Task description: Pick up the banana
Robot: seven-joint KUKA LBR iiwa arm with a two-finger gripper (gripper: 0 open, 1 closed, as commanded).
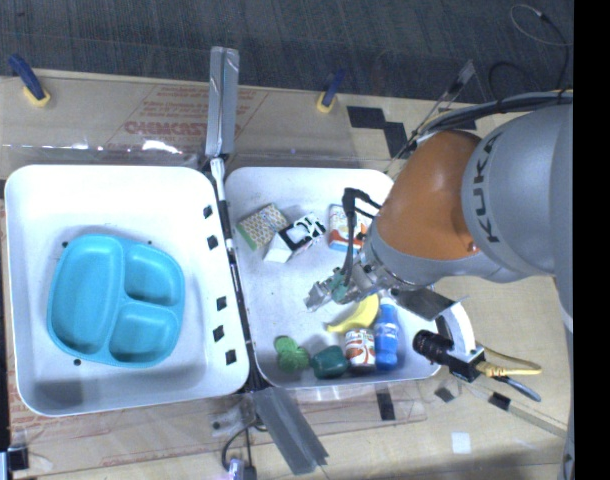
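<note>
The yellow banana (355,316) lies in the right bin (275,298), toward its front right, just left of a blue bottle (387,334). My gripper (329,291) reaches down from the orange-banded wrist and hovers just above and left of the banana's upper end, very close to it. The wrist hides the bin's right side. The banana rests on the bin floor, and nothing shows it being held.
A red and white can (359,349) and two green items (290,353) (330,363) line the front wall below the banana. A patterned box (260,226) and a black-and-white item (303,233) lie at the back. The left bin (45,208) holds a blue divided tray (115,298).
</note>
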